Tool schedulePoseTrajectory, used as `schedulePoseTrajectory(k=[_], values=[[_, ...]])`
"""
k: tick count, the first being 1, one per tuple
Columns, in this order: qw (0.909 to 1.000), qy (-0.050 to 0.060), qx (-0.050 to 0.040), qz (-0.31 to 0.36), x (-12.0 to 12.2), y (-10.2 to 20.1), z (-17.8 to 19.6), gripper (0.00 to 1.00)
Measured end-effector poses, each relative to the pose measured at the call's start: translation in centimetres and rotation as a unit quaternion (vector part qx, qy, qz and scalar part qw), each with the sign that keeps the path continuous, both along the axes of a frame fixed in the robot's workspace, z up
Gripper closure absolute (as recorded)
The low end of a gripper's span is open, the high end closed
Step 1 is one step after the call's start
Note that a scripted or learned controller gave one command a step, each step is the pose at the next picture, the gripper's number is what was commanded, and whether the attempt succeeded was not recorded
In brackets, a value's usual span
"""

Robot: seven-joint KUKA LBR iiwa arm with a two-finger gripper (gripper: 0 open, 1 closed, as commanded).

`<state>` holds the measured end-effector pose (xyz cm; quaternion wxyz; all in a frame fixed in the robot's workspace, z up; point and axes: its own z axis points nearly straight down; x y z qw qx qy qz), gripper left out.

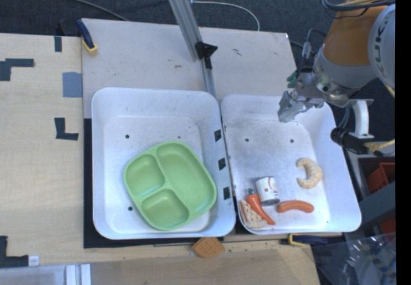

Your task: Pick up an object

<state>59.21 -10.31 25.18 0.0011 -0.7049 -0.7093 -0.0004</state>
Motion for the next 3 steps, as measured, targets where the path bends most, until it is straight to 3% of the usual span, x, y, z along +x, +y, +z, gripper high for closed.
schedulePoseTrajectory(k=[2, 3], values=[[1.0, 0.001, 0.0, 0.0, -2.6, 10.6, -1.2, 1.0], [1.0, 0.002, -0.0005, 0.0, -2.6, 15.8, -2.5, 1.0]])
